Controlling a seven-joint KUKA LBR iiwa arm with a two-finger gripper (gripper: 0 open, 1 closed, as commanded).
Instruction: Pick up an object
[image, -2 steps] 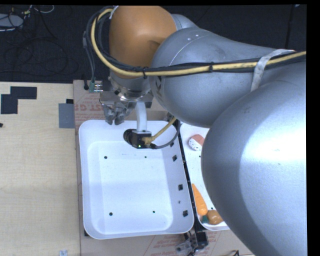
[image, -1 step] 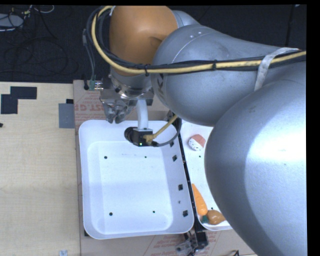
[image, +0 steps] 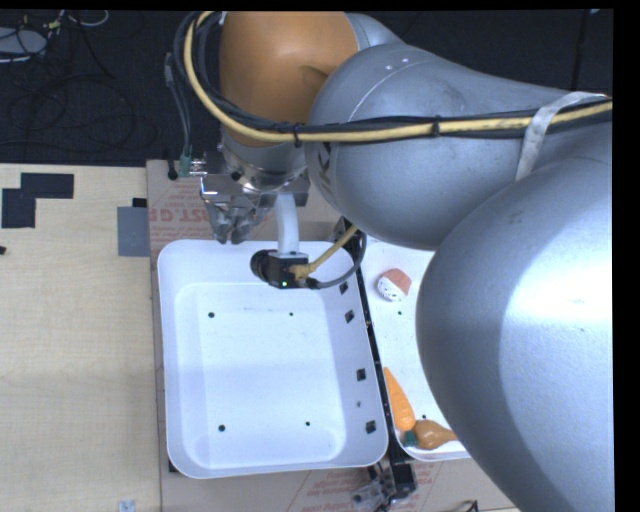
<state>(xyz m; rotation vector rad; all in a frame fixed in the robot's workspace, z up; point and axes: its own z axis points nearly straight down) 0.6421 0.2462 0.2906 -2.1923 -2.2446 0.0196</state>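
End effector (image: 236, 222) hangs over far edge of left bin (image: 180, 400); fingers close together, nothing seen between them. Carrot (image: 399, 400) and small red-white piece (image: 394, 285) lie in right bin (image: 400, 330). Approach step; next move likely: cross right, descend onto carrot.

Bright, even overhead light. Glare sheens the grey arm (image: 520, 300) at near right. Soft shadow dims the left bin (image: 180, 300) floor's near half. Far background sits dark. Focus fair; arm's near bulk slightly soft.
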